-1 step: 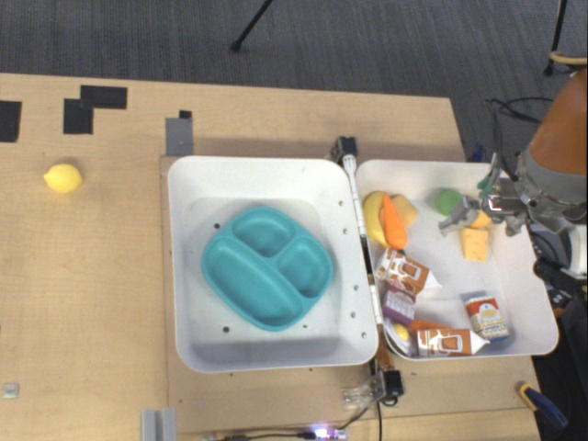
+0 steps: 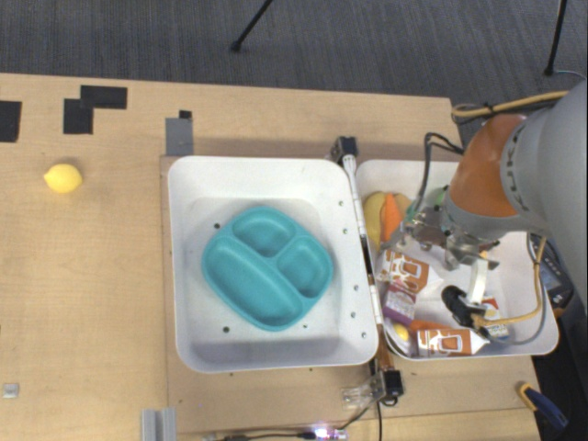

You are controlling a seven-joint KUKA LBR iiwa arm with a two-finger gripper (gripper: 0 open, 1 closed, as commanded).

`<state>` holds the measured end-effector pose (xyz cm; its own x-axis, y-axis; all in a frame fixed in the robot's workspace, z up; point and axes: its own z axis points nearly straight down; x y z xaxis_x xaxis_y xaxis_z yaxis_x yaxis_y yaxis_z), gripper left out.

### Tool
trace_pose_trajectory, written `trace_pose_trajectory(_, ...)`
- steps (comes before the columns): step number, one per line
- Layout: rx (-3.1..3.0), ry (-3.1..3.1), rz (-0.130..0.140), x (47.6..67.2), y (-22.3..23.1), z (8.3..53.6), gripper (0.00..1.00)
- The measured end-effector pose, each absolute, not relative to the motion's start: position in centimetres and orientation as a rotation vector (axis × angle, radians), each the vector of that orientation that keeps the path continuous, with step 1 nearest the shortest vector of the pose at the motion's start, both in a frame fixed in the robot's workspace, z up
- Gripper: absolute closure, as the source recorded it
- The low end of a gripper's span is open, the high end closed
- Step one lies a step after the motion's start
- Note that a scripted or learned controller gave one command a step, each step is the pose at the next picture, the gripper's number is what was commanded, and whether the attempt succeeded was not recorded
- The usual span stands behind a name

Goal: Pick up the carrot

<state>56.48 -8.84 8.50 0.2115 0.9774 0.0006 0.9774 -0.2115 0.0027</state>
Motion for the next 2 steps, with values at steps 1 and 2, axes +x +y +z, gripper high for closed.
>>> trace_pose_trajectory(1, 2.737, 1.573, -0.039, 64.0, -9.1, 8.6, 0.00)
trace_pose_trajectory(2, 2.833, 1.361, -0.001, 60.0, -8.7, 8.4, 0.00)
